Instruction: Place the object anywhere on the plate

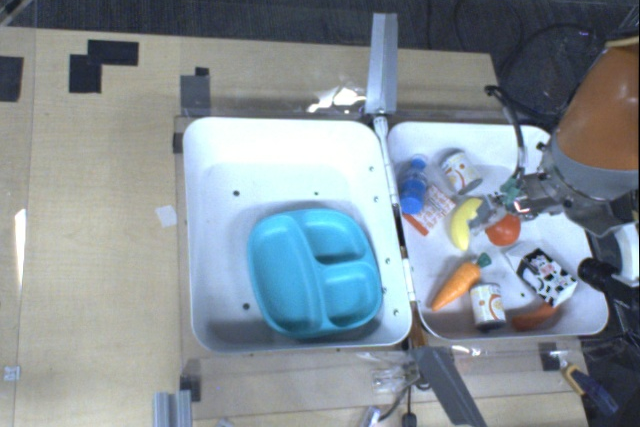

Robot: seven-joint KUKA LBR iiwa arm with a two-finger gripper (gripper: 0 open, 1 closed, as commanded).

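**benchrat:** Working from the near edge back. In the right bin (590, 320) there's a small can (488, 305) and a reddish thing (532, 317) beside it, then a toy carrot (456, 285) and a black-and-white cow-print block (547, 276). Past those, a red tomato-looking ball (504, 231) and a yellow banana (461, 222). The gripper (512, 200) hovers right over the ball, banana just beside it. Farther back: a blue bottle (412, 187) and another can (456, 169).

**kuka_kid:** So which one's "the object"?

**benchrat:** My guess is the ball, since the arm's on top of it. Can't tell if the jaws are spread or pinched, and nothing's visibly between them.

**kuka_kid:** How'd it handle?

**benchrat:** Looks like light, hard plastic play food. Round and smooth, so probably slippery and prone to rolling. I'd pinch it across the widest part, straight down.

**kuka_kid:** And the plate?

**benchrat:** Blue divided plate (315, 271), left bin (215, 215), well apart from the ball.
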